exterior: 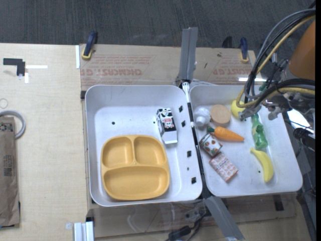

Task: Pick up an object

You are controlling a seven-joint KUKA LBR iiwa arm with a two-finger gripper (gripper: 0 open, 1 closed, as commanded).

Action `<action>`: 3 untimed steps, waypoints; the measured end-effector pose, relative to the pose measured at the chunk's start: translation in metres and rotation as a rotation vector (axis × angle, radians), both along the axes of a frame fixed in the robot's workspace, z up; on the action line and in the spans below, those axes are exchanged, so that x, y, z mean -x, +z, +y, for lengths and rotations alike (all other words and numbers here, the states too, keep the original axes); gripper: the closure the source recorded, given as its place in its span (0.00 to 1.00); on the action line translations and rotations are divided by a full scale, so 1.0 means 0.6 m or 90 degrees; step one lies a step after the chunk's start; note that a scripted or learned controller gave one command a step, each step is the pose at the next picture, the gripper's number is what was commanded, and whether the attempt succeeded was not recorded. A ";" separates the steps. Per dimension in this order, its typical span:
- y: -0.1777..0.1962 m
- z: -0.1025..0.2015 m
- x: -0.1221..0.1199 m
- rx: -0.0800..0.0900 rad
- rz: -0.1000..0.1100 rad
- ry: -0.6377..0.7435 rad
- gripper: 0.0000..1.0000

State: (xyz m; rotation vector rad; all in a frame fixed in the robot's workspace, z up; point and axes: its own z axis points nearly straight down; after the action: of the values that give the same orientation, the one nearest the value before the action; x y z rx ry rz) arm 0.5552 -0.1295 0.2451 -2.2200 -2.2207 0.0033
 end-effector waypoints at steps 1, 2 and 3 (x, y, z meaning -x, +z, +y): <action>-0.254 -0.092 0.023 0.001 -0.003 0.089 0.00; -0.256 -0.127 0.130 -0.001 -0.001 0.125 0.00; -0.241 -0.128 0.129 0.000 -0.001 0.123 1.00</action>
State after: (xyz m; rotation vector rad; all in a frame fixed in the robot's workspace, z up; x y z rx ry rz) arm 0.4776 -0.2064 0.1002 -1.9950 -2.4257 0.0012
